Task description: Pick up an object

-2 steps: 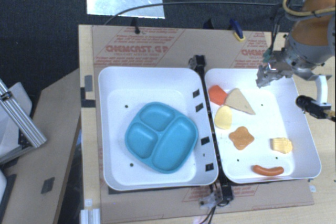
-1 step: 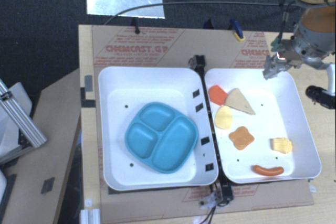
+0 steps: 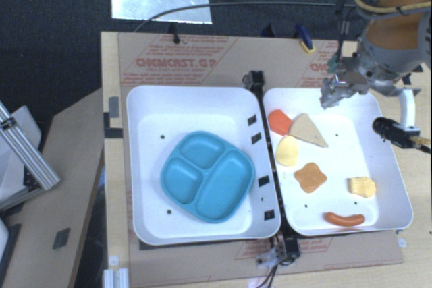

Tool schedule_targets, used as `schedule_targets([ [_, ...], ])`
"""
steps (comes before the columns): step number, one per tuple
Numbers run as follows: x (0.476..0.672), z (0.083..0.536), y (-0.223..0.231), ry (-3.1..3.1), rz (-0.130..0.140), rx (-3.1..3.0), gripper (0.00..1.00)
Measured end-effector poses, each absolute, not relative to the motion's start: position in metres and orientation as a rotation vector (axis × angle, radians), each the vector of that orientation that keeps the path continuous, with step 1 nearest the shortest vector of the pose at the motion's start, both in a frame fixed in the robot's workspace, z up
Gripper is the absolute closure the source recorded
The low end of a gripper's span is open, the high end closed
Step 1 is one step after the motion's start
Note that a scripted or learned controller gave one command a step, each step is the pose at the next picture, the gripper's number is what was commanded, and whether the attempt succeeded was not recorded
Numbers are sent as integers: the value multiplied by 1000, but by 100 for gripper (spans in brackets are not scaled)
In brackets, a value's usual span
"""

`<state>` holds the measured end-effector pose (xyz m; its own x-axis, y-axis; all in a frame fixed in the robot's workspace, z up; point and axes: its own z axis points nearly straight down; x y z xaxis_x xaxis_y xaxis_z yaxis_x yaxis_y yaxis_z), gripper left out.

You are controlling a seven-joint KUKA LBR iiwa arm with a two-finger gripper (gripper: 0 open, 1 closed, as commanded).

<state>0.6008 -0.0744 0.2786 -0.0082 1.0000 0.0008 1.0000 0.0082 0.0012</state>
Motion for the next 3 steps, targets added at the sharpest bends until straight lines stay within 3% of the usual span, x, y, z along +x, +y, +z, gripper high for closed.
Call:
schedule_targets([
  [3, 561, 256, 71, 2234, 1, 2212, 100],
])
